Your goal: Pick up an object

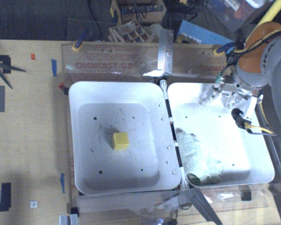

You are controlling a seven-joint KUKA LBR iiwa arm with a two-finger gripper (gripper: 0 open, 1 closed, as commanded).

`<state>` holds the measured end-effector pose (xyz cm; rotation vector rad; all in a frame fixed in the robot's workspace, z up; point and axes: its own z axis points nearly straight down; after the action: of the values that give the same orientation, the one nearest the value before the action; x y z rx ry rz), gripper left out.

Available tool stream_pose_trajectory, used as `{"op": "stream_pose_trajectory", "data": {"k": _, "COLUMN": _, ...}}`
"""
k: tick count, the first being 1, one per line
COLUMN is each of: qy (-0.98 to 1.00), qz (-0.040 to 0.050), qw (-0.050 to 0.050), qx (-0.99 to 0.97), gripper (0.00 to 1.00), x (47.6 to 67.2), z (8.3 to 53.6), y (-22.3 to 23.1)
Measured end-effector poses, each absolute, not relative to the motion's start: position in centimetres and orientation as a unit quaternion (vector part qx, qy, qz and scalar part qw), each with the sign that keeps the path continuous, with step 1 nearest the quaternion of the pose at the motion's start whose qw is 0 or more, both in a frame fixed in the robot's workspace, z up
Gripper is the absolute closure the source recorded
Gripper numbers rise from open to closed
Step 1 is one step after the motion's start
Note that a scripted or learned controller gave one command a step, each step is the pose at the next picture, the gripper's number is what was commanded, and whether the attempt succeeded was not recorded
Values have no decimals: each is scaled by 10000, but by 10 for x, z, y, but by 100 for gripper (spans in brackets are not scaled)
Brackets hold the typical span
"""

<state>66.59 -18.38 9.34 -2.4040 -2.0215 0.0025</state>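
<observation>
A small yellow cube (121, 140) lies near the middle of the left bin (84, 102). In the right bin (253, 163), a crumpled grey-white cloth (195, 154) lies along the left wall, its greenish rolled end at the front edge. My gripper (216, 97) hangs over the far right part of the right bin, well away from the cloth and the cube. Its fingers (206, 95) stand spread apart with nothing between them.
A metal divider (171, 125) runs between the two bins. The arm's wrist with black and yellow cables (246, 118) hangs over the right bin's right side. A clear panel (112, 62) stands behind the bins, and there is tan bench surface to the left.
</observation>
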Motion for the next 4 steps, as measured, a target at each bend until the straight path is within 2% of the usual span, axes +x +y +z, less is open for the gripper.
{"op": "stream_pose_trajectory", "data": {"k": 1, "qy": -5544, "qz": 26, "qw": 39, "qx": -8323, "gripper": 0, "x": 666, "z": 85, "y": -184}}
{"op": "stream_pose_trajectory", "data": {"k": 2, "qy": -5565, "qz": 8, "qw": 10, "qx": -8309, "gripper": 100, "x": 669, "z": 96, "y": -182}}
{"op": "stream_pose_trajectory", "data": {"k": 3, "qy": -5672, "qz": -4, "qw": -12, "qx": -8236, "gripper": 100, "x": 669, "z": 86, "y": -203}}
{"op": "stream_pose_trajectory", "data": {"k": 4, "qy": -3640, "qz": 20, "qw": 10, "qx": -9314, "gripper": 100, "x": 667, "z": 172, "y": -196}}
